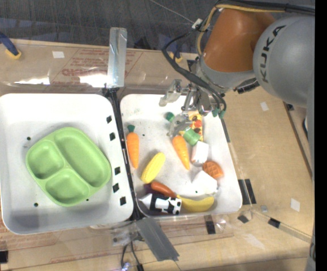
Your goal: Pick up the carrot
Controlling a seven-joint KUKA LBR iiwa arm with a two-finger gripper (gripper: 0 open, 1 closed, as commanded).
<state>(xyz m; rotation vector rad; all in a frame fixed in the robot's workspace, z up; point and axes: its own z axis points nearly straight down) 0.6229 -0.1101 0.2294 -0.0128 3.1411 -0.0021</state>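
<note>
A grey robot arm's gripper (188, 107) hangs low over the right bin's (226, 145) far edge, probably lining up a grasp; whether it grips anything cannot be told. Just beneath, toward the bin's middle, lies an orange carrot (181, 151) with green top. A second carrot (133, 147) hugs the left wall.

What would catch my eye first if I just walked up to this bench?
Probably the big grey arm with its orange band, reaching in from the right over the right white bin. That bin holds bright toy food, including two orange carrots and a yellow banana. The left bin holds a light green divided plastic plate.
</note>
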